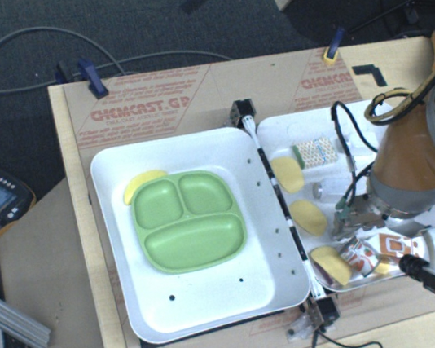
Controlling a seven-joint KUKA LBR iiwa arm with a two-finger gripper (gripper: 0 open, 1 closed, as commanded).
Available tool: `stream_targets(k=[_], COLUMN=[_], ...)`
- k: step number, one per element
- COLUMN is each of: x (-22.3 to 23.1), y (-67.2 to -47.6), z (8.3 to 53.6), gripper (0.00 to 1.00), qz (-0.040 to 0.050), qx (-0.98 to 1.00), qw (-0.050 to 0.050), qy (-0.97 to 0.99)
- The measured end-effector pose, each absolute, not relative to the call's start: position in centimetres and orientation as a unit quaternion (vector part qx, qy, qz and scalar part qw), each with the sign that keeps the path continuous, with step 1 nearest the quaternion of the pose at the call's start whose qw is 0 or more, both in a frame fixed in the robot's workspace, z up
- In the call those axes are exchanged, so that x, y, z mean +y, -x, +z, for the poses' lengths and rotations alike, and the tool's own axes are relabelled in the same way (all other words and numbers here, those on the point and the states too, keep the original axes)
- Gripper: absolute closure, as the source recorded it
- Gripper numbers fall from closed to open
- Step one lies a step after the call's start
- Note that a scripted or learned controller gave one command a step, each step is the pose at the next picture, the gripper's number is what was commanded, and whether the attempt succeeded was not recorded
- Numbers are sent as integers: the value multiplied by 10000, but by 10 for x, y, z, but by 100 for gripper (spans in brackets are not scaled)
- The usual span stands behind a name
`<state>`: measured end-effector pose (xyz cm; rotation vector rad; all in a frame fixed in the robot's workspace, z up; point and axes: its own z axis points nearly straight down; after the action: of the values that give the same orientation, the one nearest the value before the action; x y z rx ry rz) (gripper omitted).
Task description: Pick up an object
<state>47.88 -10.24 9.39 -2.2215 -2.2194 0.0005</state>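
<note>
Yellow pieces and a patterned packet crowd the right bin.

Left bin: centre-left of frame; holds a green divided plate.
Yellow piece: touching the plate's upper-left edge, partly tucked under it.
Right bin: right of centre; three pale yellow objects in a column along its left wall.
Patterned packet: upper part of right bin.
Red-and-white wrappers: lower part of right bin.
Arm: enters from the right (orange band visible).
Gripper: low over the right bin, near the middle yellow object.
</note>
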Motion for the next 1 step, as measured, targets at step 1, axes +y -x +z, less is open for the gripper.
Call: stream_targets(k=[1], x=[-102], y=[-479], z=[94], gripper=[0], qz=[2], qx=[-7068], qw=[8], qy=[7074])
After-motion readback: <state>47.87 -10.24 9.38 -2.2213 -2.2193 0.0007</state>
